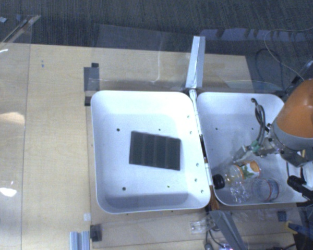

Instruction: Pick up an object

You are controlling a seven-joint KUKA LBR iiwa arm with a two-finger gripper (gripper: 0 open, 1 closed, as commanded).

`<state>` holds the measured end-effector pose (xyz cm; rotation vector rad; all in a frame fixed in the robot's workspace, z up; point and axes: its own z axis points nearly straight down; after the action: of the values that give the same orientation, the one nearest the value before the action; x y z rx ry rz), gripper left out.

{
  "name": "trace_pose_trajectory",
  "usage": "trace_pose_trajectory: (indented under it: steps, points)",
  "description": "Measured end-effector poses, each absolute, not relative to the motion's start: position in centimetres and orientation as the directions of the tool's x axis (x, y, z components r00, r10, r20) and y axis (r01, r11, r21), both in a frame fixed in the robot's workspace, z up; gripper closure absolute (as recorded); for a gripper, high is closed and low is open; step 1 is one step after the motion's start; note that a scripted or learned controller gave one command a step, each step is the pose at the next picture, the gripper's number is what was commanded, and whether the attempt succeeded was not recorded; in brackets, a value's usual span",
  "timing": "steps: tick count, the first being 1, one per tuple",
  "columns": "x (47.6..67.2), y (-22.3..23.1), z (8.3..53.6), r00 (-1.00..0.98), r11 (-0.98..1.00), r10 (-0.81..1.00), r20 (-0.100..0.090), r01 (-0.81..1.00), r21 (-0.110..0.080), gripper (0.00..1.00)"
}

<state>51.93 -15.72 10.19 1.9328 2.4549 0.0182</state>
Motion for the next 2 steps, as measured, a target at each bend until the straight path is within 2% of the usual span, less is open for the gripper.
trace_pose_trajectory:
  steps: [1,2]
  points:
    - [49.5,-13.0,9.1,-0.326,0.326,0.945,-0.012,0.945,0.018,0.00]
    - [49.9,-13.0,10.3,-0.325,0.325,0.946,-0.018,0.945,0.029,1.00]
